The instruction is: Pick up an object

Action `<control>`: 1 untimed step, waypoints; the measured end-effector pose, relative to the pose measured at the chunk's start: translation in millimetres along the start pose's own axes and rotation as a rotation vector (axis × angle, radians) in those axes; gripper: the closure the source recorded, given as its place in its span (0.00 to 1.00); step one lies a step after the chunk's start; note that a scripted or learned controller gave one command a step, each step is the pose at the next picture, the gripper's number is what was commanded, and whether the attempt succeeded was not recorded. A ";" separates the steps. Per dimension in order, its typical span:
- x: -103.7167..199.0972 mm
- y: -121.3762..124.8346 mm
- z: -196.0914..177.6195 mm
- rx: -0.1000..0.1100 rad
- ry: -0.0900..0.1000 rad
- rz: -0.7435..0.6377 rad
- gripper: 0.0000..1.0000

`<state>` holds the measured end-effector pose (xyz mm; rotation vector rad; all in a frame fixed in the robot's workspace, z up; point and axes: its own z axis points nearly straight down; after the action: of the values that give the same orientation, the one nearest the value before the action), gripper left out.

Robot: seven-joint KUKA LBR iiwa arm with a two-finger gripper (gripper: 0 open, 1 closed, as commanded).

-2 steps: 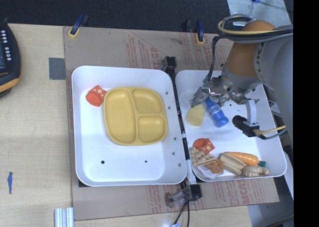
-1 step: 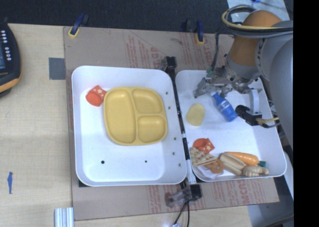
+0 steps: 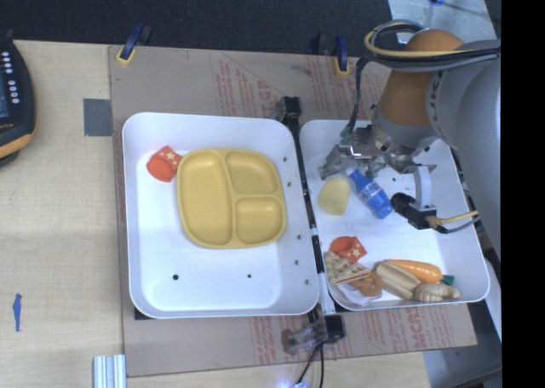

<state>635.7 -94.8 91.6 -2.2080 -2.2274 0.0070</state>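
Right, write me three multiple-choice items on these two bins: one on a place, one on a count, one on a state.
1. Where does the yellow tray lie?
A. in the left bin
B. in the right bin
C. on the bare bench

2. How many compartments does the tray have?
A. two
B. three
C. five

3. How does the blue bottle rest?
A. standing upright
B. lying on its side
C. lifted clear of the bin

Answers:
1 A: the tray sits on the floor of the left bin, beside a red piece.
2 B: one long section and two smaller ones.
3 B: it lies flat in the right bin, next to the pale yellow lump, just under the gripper.
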 end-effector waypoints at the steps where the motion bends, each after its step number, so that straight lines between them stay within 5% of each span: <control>1: -15.8 -32.6 -1.7 0.001 -0.002 0.006 0.00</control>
<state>603.2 -110.9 93.5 -2.2151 -2.2213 0.0095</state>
